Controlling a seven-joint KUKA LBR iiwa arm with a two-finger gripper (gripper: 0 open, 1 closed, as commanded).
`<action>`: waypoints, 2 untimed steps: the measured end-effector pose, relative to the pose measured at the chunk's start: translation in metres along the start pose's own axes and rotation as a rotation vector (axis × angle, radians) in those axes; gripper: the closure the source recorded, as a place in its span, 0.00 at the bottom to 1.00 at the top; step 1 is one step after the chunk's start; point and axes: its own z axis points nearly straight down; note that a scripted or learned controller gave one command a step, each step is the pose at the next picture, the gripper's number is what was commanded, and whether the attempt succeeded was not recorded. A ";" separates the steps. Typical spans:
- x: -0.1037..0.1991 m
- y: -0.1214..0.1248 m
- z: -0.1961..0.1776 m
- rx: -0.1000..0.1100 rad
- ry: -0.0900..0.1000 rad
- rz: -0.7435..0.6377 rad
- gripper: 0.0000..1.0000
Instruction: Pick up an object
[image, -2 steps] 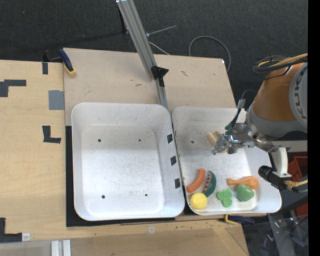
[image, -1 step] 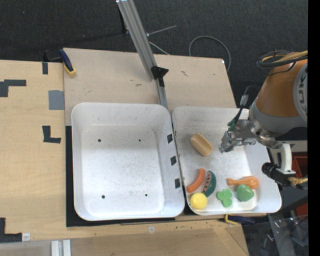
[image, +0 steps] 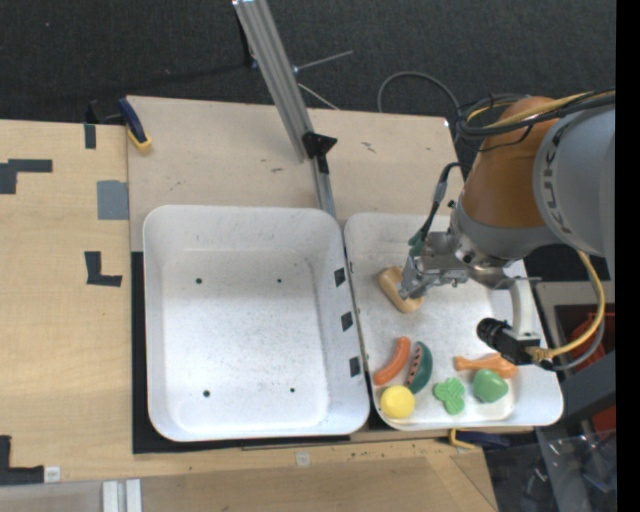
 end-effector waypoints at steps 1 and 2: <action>0.055 0.013 0.009 0.000 0.000 -0.001 1.00; 0.107 0.017 0.010 0.000 0.000 -0.001 1.00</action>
